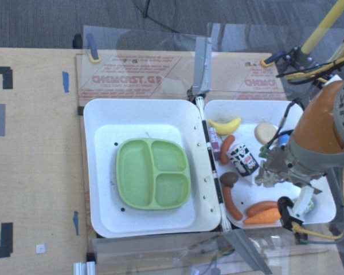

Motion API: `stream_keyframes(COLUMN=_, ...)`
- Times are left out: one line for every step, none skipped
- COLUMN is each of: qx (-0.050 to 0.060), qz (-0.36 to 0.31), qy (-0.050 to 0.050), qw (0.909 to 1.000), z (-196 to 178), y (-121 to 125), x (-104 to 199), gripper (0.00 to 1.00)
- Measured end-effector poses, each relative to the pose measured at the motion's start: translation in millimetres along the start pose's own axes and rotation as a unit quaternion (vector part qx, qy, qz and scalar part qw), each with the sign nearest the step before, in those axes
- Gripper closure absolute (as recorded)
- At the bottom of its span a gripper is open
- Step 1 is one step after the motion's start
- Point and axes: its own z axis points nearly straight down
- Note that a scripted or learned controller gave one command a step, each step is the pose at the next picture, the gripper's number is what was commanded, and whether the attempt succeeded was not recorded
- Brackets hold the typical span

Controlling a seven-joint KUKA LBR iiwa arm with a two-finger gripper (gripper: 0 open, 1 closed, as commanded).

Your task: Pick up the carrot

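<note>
The carrot (264, 216) is orange and lies lengthwise along the near edge of the right bin (247, 107), just below a red sausage (262, 207). My gripper (268, 174) hangs over the middle of the right bin, up and slightly right of the carrot and apart from it. The grey wrist and orange band (327, 122) rise behind it at the right. Nothing shows between the gripper and the carrot but the red sausage.
The right bin also holds a banana (225, 125), a beige round piece (266, 133), a black-and-white carton (242, 158), two more sausages (226, 149) (231, 203) and a brown piece (229, 179). A green divided plate (153, 173) sits in the left bin (97, 153).
</note>
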Motion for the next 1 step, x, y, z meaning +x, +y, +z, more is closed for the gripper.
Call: stream_keyframes(qx=-0.002, qz=-0.221, qy=-0.001, qw=0.9752, z=-27.3, y=-3.6, x=14.3, gripper=1.00)
